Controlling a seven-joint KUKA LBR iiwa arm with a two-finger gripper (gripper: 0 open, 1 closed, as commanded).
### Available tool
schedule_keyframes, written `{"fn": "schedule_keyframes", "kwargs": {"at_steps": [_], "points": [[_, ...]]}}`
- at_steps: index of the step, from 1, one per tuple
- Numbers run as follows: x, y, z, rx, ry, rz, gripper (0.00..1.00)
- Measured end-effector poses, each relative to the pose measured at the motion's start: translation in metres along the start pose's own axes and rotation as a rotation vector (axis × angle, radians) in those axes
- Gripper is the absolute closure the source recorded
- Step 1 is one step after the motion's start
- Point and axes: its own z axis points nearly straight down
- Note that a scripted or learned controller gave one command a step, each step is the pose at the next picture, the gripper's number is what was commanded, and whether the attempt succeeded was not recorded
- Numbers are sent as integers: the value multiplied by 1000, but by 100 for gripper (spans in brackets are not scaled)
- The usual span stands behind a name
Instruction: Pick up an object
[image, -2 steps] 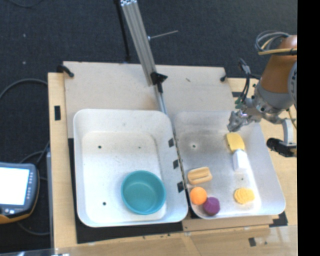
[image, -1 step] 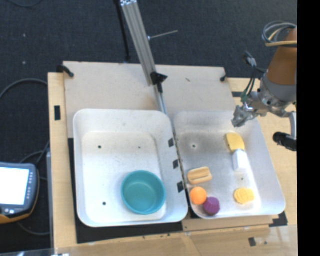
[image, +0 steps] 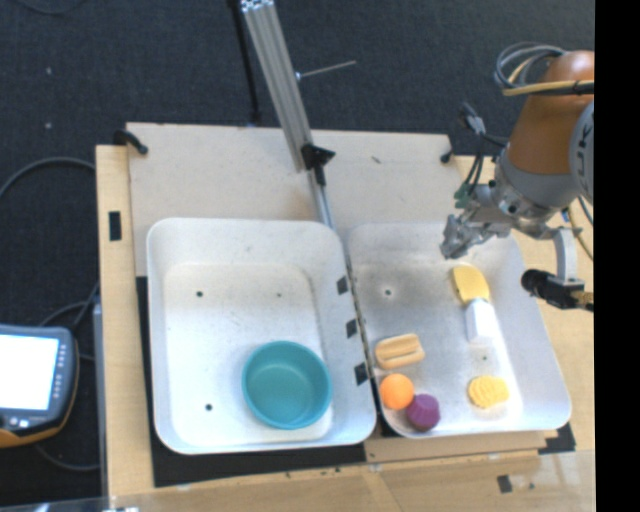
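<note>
We see a robot arm's gripper (image: 462, 238) hovering over the right bin (image: 420, 260); we cannot tell its grasp state.
Just below it, near the bin's right edge, lies a brush (image: 474, 300) with a yellow head and white handle, apart from a tan bread piece (image: 399, 350), orange ball (image: 397, 391), purple ball (image: 423, 411) and yellow ridged piece (image: 488, 391).

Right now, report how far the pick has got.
Done: nothing is lifted; the teal bowl sits in the left bin, and the tan piece, orange ball, purple ball, ridged yellow piece and yellow-and-white tool lie in the right bin. In hand: the gripper hangs at that bin's far edge, just above the tool. Left: descend, grasp, lift.
</note>
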Motion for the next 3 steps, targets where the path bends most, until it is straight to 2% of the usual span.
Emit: {"fn": "schedule_keyframes", "kwargs": {"at_steps": [2, 3], "points": [[110, -45, -12, 1, 1, -2, 100], [152, -75, -4, 2, -1, 0, 100]]}}
